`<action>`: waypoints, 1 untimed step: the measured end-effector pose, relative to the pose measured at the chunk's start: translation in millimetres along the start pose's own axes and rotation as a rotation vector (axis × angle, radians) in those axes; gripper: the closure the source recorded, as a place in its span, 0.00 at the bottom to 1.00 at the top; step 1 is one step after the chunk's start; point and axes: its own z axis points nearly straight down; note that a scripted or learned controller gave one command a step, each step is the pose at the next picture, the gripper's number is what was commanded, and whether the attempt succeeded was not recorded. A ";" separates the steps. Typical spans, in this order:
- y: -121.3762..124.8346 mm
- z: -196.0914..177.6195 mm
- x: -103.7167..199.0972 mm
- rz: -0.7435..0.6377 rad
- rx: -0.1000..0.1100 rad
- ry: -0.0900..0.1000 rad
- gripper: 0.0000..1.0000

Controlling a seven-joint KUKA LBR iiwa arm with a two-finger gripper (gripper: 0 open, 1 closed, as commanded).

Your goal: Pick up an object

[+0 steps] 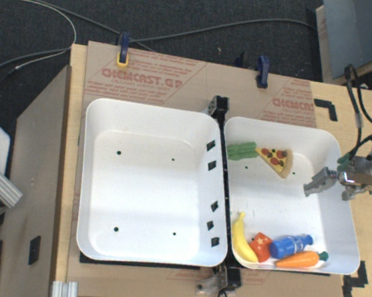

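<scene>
Right-hand bin (337,230), near corner at 6 o'clock: four toy items lie packed together. A yellow banana (240,238) curves along the bin's left wall. Just beside it sits a small red piece (261,246), touching a blue bottle (290,245) lying on its side. An orange carrot (301,259) lies along the near rim, touching the bottle.

Judgement on handling: all four look like light, rigid moulded plastic, smooth and somewhat slippery. The bottle is round and likely to roll or squirt out of a pinch; it is best taken across its body at mid-length. The carrot tapers, so a grip near its thick end should hold better. The crowding against the wall leaves little finger room; the banana is the hardest to straddle.

Same bin, far end at 12 o'clock: a green vegetable piece (241,150) lies against the divider, and a pizza slice (275,159) lies just beside it at its 3 o'clock. The slice is flat and low, offering poor purchase except across its narrow width. It stands apart from its neighbours on the right, so it is the more accessible candidate.

The claw (327,180) hangs over the bin's 3 o'clock side, well apart from both groups. It carries nothing visible; whether it is spread or closed, I cannot tell.

The left bin (103,168) adjoins on the same surface (148,69).
</scene>
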 end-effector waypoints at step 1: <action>35.6 123.2 -9.7 0.000 0.008 0.002 0.00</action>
